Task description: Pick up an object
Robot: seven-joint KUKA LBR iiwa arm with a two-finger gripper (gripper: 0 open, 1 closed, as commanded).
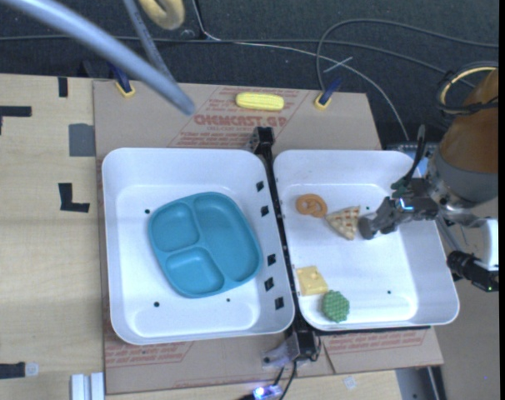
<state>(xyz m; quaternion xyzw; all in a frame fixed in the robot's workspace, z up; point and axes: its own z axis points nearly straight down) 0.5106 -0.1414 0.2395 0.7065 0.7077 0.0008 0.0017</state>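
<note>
The right bin [402,307] holds a brown pretzel-like ring [311,205], a tan wedge-shaped piece [346,221], a pale yellow block [311,280] and a green bumpy ball [336,306]. My gripper [371,226] hangs low over the right bin, reaching in from the right, its tip right beside the tan wedge on that piece's right side. The dark fingers are too small and blurred to read. Nothing shows clearly between them.
A blue divided plate [204,244] lies in the left bin [119,223]. A yellow corn-like item [259,102] rests on the cardboard behind the bins. A black divider [271,215] runs between the bins. Cables trail across the dark floor at the back.
</note>
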